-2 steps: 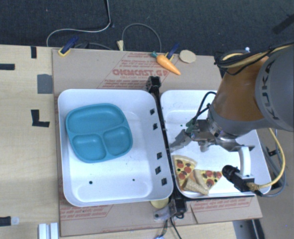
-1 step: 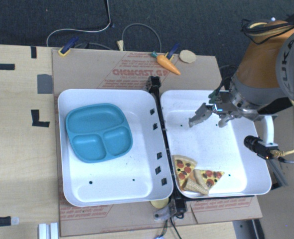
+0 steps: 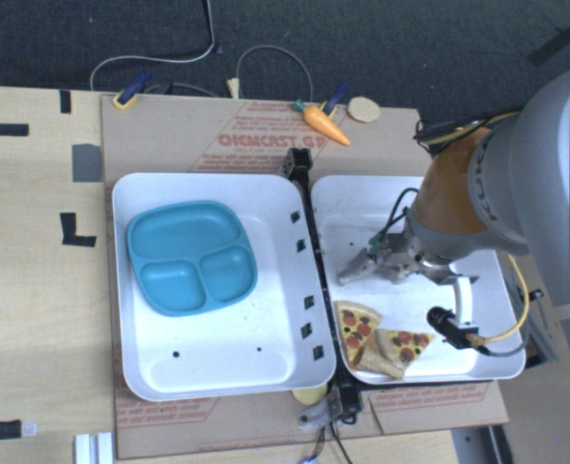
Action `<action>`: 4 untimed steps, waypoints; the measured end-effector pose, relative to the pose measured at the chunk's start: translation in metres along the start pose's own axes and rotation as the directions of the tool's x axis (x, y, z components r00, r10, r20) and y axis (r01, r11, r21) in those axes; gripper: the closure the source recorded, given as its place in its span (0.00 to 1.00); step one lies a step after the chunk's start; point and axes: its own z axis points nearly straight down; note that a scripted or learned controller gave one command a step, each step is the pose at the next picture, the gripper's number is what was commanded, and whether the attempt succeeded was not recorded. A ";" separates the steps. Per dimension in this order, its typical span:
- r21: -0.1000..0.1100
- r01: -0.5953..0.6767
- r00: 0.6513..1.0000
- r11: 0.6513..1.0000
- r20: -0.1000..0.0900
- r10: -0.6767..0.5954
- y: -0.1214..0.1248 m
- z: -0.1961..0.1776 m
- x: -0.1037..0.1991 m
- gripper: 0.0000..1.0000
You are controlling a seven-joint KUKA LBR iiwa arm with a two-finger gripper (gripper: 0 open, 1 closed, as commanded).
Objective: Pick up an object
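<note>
My end effector (image 3: 355, 270) sits in the right bin (image 3: 401, 193), fingers slightly apart, holding nothing. Pizza slices (image 3: 377, 341) lie just at 6 o'clock, long axis running 10-to-4.

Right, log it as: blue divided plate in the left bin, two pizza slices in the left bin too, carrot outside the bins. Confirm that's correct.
One error: the pizza slices lie in the right bin, near its front edge, below the gripper. The camera view shows it. The blue divided plate is in the left bin, and the carrot lies outside the bins.

Arm (image 3: 517, 177) reaching in from right, tool (image 3: 355, 271) lowered, pointing left.
</note>
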 end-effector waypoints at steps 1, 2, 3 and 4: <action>-0.002 -0.001 1.000 1.000 0.000 0.001 0.024 -0.075 -0.074 0.00; 0.001 0.003 1.000 1.000 0.000 -0.003 0.003 -0.004 -0.039 0.00; 0.000 0.003 1.000 1.000 -0.007 -0.003 0.018 -0.008 -0.086 0.00; -0.002 0.005 1.000 1.000 -0.001 -0.005 0.018 -0.008 -0.049 0.00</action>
